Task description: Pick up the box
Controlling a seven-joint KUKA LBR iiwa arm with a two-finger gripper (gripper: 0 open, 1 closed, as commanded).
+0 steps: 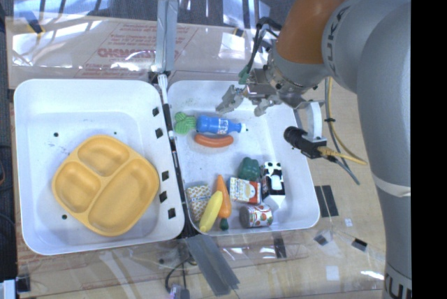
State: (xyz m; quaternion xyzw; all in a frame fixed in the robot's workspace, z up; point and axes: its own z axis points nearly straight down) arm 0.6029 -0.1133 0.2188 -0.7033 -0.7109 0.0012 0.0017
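The box (244, 190), a small orange and white carton, lies near the front of the right bin (300, 210). It sits between a carrot (223, 189) and a black-and-white carton (274, 179). My gripper (244, 105) hangs over the back of the right bin, above and behind a blue bottle (218, 125). Its fingers (227, 101) are spread open with nothing between them. The box is well in front of the gripper, apart from it.
Also in the right bin are a green toy (184, 123), a sausage (214, 141), a dark green item (249, 168), a can (257, 216) and a banana (211, 211). The left bin (31, 102) holds a yellow divided plate (105, 184).
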